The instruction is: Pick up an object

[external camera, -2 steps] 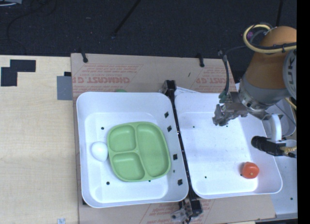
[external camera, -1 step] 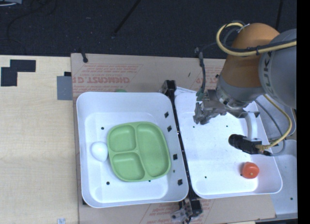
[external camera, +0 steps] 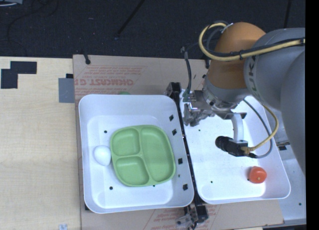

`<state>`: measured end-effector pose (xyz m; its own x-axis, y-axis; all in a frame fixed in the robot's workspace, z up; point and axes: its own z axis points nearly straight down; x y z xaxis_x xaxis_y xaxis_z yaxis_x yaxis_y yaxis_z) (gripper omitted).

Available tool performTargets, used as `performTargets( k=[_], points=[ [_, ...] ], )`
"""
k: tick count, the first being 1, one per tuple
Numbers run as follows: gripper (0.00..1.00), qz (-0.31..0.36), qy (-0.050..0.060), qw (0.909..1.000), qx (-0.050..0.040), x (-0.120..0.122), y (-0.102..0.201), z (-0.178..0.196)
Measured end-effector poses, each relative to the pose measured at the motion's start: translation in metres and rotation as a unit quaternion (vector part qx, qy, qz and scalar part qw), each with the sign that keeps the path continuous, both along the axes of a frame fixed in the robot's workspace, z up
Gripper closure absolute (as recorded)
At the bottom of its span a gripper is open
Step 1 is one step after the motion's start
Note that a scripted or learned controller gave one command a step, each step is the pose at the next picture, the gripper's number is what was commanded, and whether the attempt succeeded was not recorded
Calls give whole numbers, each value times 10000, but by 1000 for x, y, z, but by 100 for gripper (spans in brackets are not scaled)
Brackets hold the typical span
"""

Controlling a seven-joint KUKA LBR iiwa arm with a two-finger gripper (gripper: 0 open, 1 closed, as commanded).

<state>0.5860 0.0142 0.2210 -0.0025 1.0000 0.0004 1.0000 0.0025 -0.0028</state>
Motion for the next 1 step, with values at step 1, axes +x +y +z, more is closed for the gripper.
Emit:
performTargets(
  k=[1],
  points=[
    [100, 13, -7, 10000, 10, 18, 57, 9]
  ],
)
